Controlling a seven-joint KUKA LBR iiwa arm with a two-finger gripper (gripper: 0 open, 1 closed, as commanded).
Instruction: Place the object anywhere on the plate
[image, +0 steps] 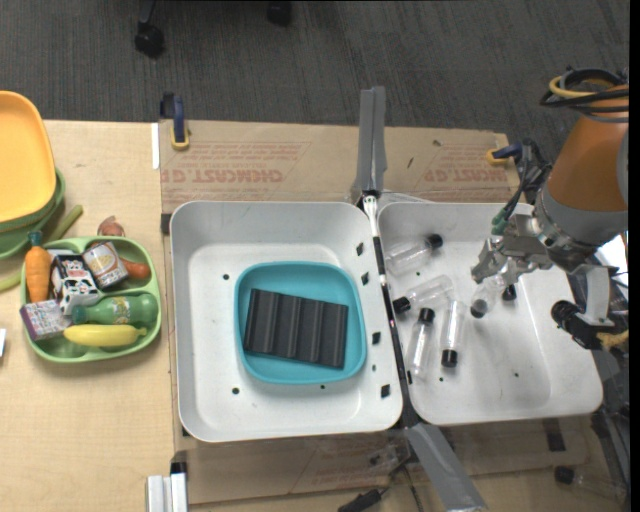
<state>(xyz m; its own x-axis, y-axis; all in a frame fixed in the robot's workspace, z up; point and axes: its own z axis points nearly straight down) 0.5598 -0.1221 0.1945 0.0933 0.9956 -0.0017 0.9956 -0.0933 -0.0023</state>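
Lying in the right bin (520, 385), several clear vials (418, 250) with black caps scatter at mixed angles, two pointing toward the near rim. Left, a teal plate (250, 300) carries a dark ribbed block (297, 326). The arm's gripper (492, 272) hangs over the vials, its state unclear.

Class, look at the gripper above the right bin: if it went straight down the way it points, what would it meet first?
Probably the clear vial just below the gripper, though depth is unclear; otherwise the right bin floor.
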